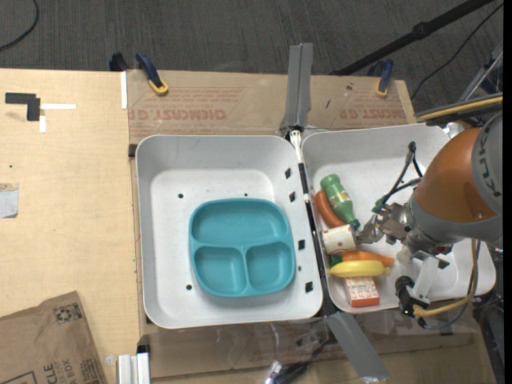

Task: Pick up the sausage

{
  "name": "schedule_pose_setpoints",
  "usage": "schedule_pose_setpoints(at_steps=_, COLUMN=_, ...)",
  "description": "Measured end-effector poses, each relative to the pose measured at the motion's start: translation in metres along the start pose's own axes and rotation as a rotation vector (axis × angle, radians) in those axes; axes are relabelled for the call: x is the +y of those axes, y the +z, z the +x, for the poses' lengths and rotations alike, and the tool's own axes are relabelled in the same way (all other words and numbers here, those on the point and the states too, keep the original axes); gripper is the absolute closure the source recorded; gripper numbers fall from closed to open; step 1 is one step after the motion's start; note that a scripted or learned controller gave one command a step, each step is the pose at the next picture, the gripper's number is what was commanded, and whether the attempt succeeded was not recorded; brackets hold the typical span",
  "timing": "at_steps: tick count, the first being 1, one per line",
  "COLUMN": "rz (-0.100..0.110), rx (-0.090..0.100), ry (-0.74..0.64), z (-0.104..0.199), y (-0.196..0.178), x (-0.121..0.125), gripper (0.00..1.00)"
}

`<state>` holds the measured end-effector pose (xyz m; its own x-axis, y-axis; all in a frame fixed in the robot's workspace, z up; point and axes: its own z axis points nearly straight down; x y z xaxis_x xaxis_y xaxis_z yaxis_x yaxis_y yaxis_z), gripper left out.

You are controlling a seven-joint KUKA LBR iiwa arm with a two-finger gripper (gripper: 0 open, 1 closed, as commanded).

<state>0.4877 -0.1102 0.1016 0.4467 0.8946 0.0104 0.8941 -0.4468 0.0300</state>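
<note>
Watching my gripper (374,229) hover mid right bin (384,152), grip state unclear to me, sausage (325,209) by the bin's left wall.

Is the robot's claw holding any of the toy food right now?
It cannot be told. The gripper hangs over the right white bin, beside the small cream cup and reddish-brown toy sausage; nothing visibly sits in it.

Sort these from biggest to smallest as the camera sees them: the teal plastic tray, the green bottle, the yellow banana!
1. Teal plastic divided tray, by far the biggest.
2. Green bottle and yellow banana look about alike, so I won't rank them.
</note>
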Motion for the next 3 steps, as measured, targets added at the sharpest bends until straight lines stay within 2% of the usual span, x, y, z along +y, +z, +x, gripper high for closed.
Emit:
schedule_pose_setpoints(at_steps=1, rz=0.033, rx=-0.01, ry=-0.147, z=0.063, y=-0.089, x=-0.039, gripper=0.0)
schedule_pose_setpoints(at_steps=2, rz=0.023, rx=-0.005, ry=0.011, z=0.036, y=-0.003, x=0.017, gripper=0.0)
schedule_pose_setpoints(at_steps=3, rz=0.021, rx=-0.006, ry=0.304, z=0.048, y=0.004, x=0.062, gripper=0.0)
